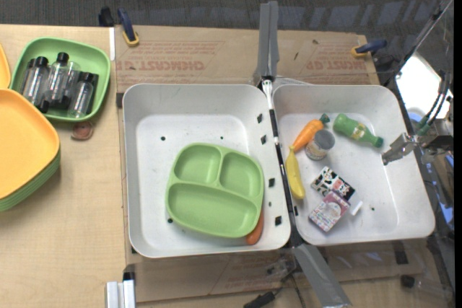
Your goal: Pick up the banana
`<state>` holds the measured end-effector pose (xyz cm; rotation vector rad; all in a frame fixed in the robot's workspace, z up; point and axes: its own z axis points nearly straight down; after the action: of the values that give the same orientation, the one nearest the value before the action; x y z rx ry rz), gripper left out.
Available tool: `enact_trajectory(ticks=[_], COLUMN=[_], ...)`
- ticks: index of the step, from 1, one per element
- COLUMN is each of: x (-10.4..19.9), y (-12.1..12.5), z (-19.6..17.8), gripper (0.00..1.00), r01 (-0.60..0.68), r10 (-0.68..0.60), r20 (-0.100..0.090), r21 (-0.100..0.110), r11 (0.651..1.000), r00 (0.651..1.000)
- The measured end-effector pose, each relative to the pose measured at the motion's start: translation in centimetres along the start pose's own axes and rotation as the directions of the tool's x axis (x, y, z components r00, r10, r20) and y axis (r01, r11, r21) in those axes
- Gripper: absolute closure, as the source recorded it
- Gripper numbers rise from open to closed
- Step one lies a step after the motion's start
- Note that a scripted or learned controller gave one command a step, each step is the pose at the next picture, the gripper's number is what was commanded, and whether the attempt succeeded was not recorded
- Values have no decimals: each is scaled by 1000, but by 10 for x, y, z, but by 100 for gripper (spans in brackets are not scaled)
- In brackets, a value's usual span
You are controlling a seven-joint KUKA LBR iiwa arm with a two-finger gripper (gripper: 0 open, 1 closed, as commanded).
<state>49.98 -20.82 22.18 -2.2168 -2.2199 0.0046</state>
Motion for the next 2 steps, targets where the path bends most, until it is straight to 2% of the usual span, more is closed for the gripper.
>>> enact_trajectory(ticks=[1, 2], x=[41, 64], y=[-22, -16], z=[-23, -17], gripper=[0, 0], r01=[114, -519], r10=[-114, 519], r20=[1, 1], r21=[-3, -3], r11=[993, 855], r00=[993, 855])
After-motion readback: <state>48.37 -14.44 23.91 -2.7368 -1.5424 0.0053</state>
